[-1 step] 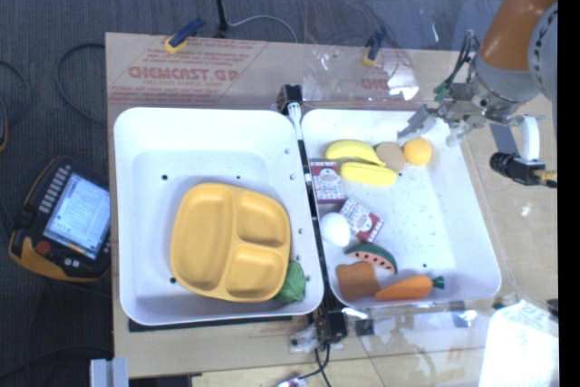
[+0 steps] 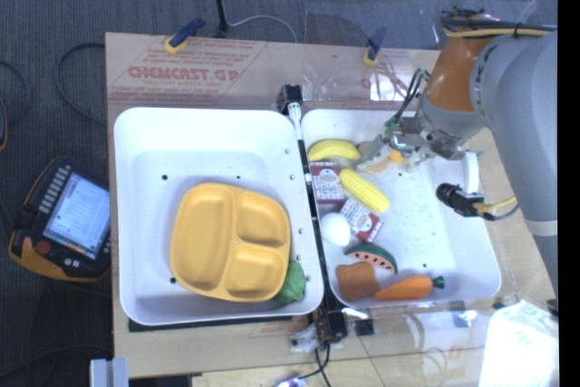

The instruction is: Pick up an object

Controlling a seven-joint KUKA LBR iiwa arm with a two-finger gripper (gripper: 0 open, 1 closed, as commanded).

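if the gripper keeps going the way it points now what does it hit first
Probably the banana: the gripper reaches leftward from the right, low in the right bin, with the banana just beyond it. Depth is unclear, so it might meet the bin floor first.

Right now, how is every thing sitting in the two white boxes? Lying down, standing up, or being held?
yellow tray: lying flat in the left bin, compartments facing up.
green leaf: tucked partly under the tray's corner.
banana: lying loose in the right bin.
corn: lying at a slant on a red packet.
egg: resting by the divider.
watermelon slice: lying flat.
carrot: lying along the near wall.
gripper: low in the right bin, beside the banana.
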